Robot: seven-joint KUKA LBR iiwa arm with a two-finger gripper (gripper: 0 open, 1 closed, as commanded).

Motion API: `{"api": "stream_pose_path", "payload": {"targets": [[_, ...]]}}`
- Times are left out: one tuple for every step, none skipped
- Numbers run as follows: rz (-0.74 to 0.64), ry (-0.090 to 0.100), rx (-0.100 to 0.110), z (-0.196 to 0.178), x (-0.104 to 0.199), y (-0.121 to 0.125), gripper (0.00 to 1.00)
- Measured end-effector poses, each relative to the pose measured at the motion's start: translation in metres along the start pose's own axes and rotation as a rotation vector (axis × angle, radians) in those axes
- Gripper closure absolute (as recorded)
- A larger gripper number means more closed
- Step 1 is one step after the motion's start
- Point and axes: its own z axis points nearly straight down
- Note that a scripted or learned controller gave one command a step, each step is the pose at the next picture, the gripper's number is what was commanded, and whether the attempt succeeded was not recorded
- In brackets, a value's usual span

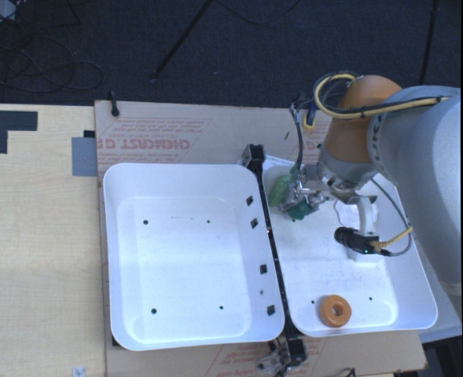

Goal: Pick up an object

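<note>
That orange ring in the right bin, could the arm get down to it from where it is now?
Probably yes. The orange ring lies by itself on the bare floor of the right bin, near its front edge, with nothing over or against it. The gripper is working at the bin's far end, beside a green object.

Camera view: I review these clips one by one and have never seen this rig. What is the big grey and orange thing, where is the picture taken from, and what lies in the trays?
The picture comes from one fixed camera above a bench, looking down at a slant. The grey shape with the orange band is a robot arm reaching in from the right. Its gripper is low over the far end of the right bin, right at a green object by the divider. Whether it holds that object cannot be told from here. An orange ring lies near the front of the same bin. The left bin sits alongside, both resting on a cardboard sheet.
</note>
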Motion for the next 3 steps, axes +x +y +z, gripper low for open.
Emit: {"api": "stream_pose_path", "payload": {"targets": [[0.001,0.0,0.002,-0.009,-0.001,0.0,1.0],[0.001,0.0,0.003,-0.019,-0.002,-0.001,1.0],[0.002,0.0,0.004,-0.028,-0.003,-0.001,1.0]]}}
